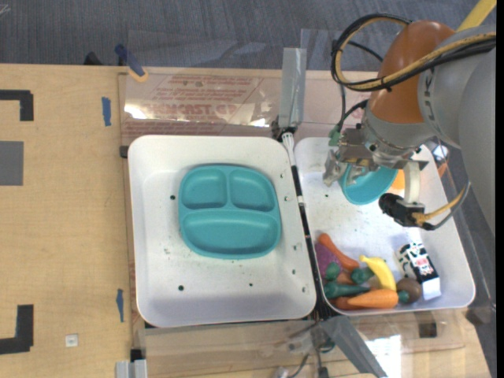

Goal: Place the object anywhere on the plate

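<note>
Camera view: arm (441, 77) over right bin (457, 282).

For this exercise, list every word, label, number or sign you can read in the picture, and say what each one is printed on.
Red print on the clear sheet behind the left bin: several lines, too blurred to read.
Small white tag on the bench: a mark, too small to read.
Nothing else carries legible text; the plate has none.
</note>
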`<act>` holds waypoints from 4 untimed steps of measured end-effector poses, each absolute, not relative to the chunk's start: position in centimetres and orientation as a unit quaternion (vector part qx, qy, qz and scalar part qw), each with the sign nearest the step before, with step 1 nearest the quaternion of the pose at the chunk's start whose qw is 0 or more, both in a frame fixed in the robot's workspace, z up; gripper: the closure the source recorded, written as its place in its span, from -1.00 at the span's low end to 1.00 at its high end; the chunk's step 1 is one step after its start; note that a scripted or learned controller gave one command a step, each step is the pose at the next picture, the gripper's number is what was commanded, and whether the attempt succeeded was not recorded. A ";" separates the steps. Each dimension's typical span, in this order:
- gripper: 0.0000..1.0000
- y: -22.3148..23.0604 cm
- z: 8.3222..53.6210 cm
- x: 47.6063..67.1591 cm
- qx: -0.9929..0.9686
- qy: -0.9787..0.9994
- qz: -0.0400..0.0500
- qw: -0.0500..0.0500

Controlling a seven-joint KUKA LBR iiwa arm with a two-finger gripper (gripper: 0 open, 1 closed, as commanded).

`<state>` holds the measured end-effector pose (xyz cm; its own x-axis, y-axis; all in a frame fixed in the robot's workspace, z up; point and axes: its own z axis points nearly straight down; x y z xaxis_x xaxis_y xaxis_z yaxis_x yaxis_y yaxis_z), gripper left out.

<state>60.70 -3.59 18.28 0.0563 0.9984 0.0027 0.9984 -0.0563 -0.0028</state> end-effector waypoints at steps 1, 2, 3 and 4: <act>1.00 3.1 20.3 60.6 -0.702 -0.713 -0.001 0.001; -1.00 2.8 20.3 60.6 -0.703 -0.711 0.000 0.000; 1.00 2.9 21.5 60.7 -0.702 -0.712 -0.001 -0.002; 1.00 4.3 21.4 66.7 -0.591 -0.807 -0.001 -0.002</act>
